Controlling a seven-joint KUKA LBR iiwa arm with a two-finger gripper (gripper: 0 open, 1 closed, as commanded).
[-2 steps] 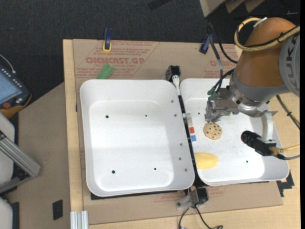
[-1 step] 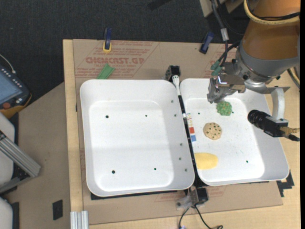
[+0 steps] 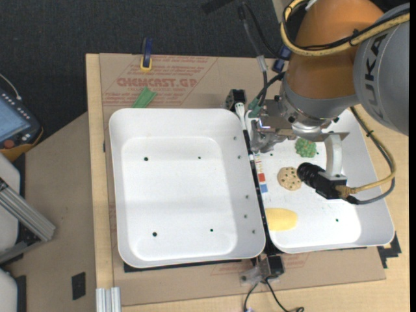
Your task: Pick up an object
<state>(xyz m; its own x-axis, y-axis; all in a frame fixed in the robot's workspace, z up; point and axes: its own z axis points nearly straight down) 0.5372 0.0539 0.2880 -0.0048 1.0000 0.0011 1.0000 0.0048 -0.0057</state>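
Gripper (image 3: 305,135) low over right bin (image 3: 370,229), upper right of frame, wrist hiding it; can't tell its state. Green piece (image 3: 306,149) just below it, cookie (image 3: 289,178) and yellow piece (image 3: 282,219) lower. I judge nothing lifted yet; grasp and lift remain.

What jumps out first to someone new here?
The arm, grey with a big orange band, fills the upper right and hangs over the right bin. Under it lie a green piece, a cookie and a yellow piece. The left bin is a broad white patch mid-frame.
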